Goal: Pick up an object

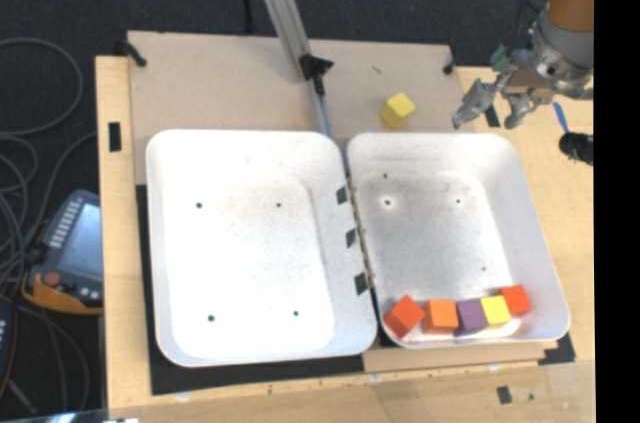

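The pincer [492,107] hung open and empty above the far rim of the right bin [530,201]. A yellow cube [397,109] sat on the table [230,81] just beyond that bin. Five blocks lined its near wall: red block [405,314], orange [442,313], purple [470,314], yellow [496,310], red-orange [516,300].
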### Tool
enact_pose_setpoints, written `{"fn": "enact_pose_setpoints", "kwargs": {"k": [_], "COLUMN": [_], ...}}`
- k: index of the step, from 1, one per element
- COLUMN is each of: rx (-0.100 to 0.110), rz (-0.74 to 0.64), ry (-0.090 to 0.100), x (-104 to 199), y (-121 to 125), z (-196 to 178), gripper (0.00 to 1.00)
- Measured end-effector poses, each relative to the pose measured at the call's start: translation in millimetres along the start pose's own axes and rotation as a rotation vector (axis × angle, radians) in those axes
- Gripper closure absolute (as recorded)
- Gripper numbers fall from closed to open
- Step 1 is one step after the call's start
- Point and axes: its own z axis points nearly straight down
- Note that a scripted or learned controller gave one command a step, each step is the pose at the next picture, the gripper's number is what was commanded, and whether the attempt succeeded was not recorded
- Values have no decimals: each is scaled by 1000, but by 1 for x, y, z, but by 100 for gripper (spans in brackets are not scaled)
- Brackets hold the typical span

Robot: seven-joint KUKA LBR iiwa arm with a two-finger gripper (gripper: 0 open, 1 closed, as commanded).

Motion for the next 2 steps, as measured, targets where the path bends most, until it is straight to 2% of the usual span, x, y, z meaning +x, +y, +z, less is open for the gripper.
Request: {"fn": "enact_pose_setpoints", "kwargs": {"k": [1, 2], "rx": [4, -7], "rz": [6, -7], "ry": [0, 3], "x": [-15, 87], "y": [-29, -30], "z": [37, -32], "gripper": [0, 0]}}
